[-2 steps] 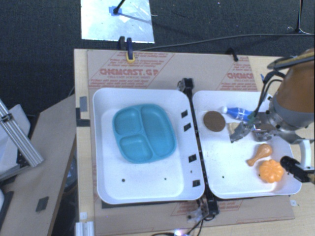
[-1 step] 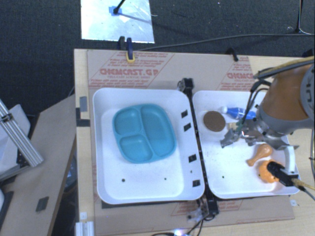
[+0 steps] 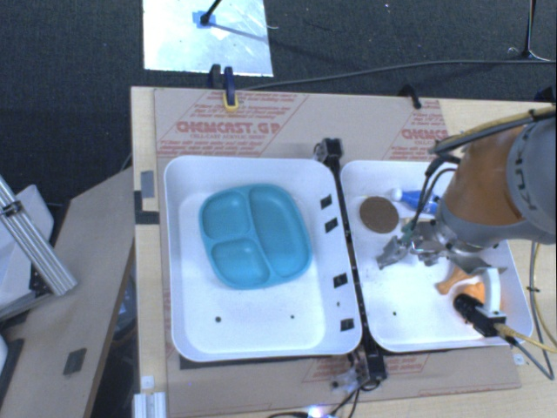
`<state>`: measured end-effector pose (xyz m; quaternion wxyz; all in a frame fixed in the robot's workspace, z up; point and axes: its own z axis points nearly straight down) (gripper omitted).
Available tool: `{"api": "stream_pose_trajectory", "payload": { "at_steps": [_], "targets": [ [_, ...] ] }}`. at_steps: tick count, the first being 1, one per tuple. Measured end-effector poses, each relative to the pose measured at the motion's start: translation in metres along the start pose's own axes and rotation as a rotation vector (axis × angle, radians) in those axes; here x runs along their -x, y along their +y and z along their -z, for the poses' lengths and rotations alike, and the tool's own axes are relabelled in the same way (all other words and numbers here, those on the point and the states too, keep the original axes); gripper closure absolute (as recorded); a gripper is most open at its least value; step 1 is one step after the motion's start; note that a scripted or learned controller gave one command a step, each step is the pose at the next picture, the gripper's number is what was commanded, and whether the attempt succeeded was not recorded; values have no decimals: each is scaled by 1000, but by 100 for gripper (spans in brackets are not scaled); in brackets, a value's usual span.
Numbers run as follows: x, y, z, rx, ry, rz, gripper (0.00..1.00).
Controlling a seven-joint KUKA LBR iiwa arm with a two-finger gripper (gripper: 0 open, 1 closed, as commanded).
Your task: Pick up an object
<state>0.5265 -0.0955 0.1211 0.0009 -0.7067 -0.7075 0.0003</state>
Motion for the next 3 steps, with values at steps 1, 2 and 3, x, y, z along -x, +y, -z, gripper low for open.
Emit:
{"api": "stream_pose_trajectory", "payload": {
  "at_steps": [1, 2, 3],
  "targets": [
    [0, 0, -39, 0, 0, 0, 0],
    [0, 2, -26, 5, -1, 0, 100],
    [-4, 1, 17, 4, -1, 3, 100]
  ]
}}
